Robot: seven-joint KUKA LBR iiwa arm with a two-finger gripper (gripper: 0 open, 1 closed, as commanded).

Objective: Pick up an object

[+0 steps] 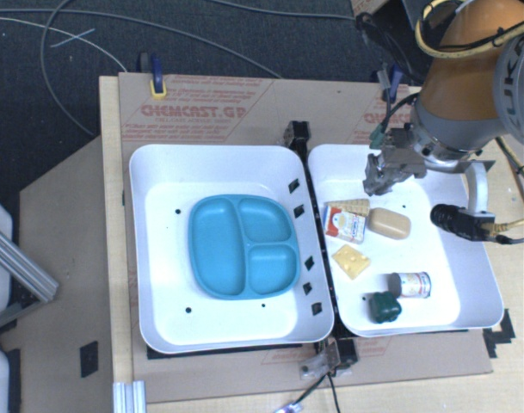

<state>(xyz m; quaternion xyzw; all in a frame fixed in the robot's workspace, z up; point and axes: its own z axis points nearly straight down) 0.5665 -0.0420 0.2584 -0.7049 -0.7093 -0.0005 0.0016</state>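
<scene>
Claw (378, 184) hangs over the right bin (468, 274) at its 11 o'clock corner; can't tell how it's set or whether it grips anything. Objects lie just below it (6 o'clock side): red-white packet (345, 223), tan block (389, 224), yellow cheese wedge (351, 261), small jar (410, 285), green piece (385, 307). Left bin (150, 231) holds a blue divided plate (243, 246).
</scene>
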